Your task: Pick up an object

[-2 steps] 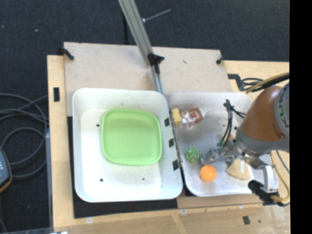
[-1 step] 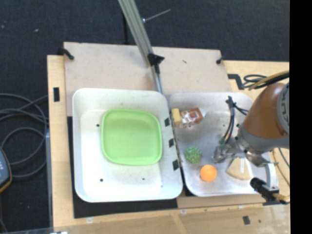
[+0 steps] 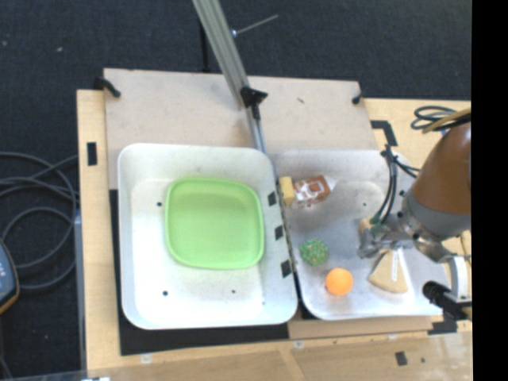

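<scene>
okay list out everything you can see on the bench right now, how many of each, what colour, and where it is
bins: two, white, side by side on the bench
plate: one, light green, middle of the left bin
packet: one, brown and white, upper left of the right bin
ball: one, orange, lower part of the right bin
knobbly ball: one, green, right bin, above and left of the orange ball
wedge: one, pale yellow, lower right of the right bin
cables: several, black, on the floor at left
arm: one, grey with orange band, over the right bin
claw: one, just above the wedge
</scene>
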### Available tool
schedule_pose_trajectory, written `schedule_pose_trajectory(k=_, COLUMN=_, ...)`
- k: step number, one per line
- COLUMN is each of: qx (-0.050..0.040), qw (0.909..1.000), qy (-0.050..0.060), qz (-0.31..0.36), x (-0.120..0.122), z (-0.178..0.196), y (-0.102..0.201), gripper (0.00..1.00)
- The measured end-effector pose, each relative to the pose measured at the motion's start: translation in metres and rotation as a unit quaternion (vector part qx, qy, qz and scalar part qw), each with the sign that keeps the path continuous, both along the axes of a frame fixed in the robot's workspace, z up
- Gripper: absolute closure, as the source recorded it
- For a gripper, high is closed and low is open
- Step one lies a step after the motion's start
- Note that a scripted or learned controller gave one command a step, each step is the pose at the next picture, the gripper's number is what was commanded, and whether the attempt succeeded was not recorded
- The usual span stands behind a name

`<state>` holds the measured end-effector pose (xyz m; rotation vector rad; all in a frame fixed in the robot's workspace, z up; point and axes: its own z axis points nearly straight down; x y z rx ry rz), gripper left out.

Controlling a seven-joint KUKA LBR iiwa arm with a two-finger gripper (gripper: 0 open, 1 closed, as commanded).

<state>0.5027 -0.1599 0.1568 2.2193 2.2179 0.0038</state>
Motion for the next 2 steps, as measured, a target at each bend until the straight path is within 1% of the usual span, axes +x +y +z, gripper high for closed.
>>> schedule_pose_trajectory(k=1, qx=0.0, qw=1.0, qy=0.0, qz=0.0, x=0.0, z=0.042, y=-0.003, gripper=1.0)
schedule_pose_trajectory(k=2, qx=-0.0001, qw=1.0, qy=-0.001, qz=0.0, x=0.001, z=0.105, y=-0.003, gripper=1.0)
